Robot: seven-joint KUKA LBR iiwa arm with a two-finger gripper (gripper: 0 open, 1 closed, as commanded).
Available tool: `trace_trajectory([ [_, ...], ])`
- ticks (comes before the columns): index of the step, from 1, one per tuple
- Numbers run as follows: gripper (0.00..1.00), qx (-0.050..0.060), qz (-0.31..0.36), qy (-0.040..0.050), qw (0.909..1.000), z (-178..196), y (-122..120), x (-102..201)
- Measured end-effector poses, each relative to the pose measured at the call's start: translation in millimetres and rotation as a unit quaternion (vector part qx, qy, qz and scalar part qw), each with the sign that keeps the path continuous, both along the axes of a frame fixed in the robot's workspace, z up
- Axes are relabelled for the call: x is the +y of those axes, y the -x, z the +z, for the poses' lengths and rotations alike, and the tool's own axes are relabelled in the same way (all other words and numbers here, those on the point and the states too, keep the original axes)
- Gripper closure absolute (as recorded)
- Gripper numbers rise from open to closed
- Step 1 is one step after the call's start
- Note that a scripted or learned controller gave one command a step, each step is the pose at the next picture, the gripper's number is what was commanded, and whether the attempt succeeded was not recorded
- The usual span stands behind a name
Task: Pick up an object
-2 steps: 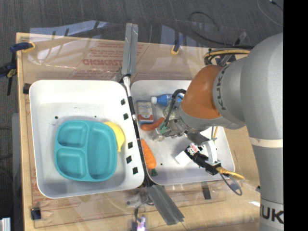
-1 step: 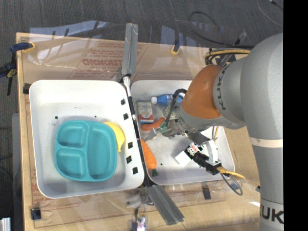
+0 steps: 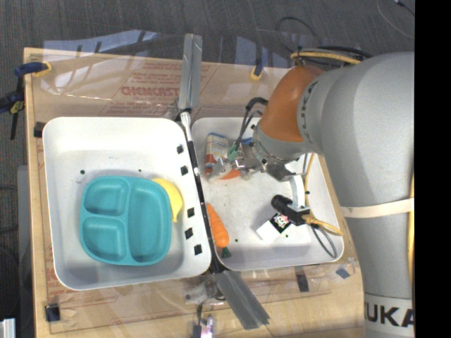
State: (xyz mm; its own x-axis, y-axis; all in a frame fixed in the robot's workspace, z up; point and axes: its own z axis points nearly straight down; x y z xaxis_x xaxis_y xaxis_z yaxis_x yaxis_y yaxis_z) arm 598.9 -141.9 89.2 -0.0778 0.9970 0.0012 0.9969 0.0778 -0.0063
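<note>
My gripper (image 3: 232,162) hangs low over the far left part of the right bin (image 3: 310,248), under the orange-banded wrist (image 3: 285,111). It is right above a small clutter: a clear item with a red part (image 3: 211,155) and a flat orange piece (image 3: 230,176). An orange carrot (image 3: 218,227) lies against the bin's left wall, nearer the front. A black and white object (image 3: 279,219) rests at the front right, below the wrist. The arm hides the bin's right side.
The left bin (image 3: 63,143) holds a teal divided plate (image 3: 127,219) with a yellow object (image 3: 171,194) tucked at its right edge. A divider with black clips (image 3: 190,189) separates the bins. A cable (image 3: 320,234) trails over the right bin's front corner.
</note>
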Motion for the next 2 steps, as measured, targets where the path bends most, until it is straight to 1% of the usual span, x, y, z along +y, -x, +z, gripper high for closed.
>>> trace_trajectory([
  [1,1.0,0.002,0.002,-0.0007,1.0,7.3,0.0,0.1],
  [2,0.0,0.002,0.002,-0.0006,1.0,7.2,0.1,0.1],
])
